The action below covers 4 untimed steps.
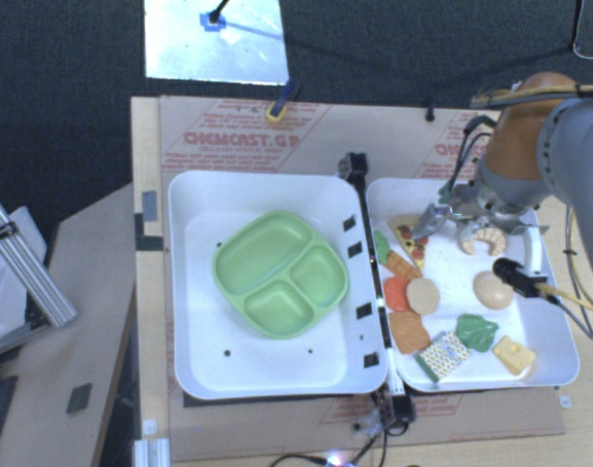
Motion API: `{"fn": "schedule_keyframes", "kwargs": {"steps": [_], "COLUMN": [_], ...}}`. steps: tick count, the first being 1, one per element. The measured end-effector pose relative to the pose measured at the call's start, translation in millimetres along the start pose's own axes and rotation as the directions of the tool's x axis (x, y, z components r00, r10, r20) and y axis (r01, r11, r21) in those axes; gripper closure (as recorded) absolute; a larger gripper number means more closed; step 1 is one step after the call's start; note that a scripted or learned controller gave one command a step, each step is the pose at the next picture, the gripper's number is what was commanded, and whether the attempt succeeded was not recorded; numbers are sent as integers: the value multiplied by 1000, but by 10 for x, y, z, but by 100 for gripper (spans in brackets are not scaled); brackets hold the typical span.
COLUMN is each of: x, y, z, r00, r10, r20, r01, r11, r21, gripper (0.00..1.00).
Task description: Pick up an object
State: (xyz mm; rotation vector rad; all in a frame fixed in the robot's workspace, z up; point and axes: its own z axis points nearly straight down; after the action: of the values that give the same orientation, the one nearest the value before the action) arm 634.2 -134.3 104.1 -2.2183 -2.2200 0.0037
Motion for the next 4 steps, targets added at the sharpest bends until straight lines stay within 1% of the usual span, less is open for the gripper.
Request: {"fn": "schedule_keyframes", "kwargs": {"steps": [1,2,3,4], "x": [-4,2,56,46], "y": [18,38,27,-1], "z": [174,45,-413,-1056], "r00": [1000,1000,1000,1000], "r10": [0,0,-3,-4], "r20": [2,0,1,2], "r01": [0,0,3,4], "r11": [1000,1000,1000,1000], "r21": [-7,-14,-10,-13], "gripper": [0,100,100,100]}}
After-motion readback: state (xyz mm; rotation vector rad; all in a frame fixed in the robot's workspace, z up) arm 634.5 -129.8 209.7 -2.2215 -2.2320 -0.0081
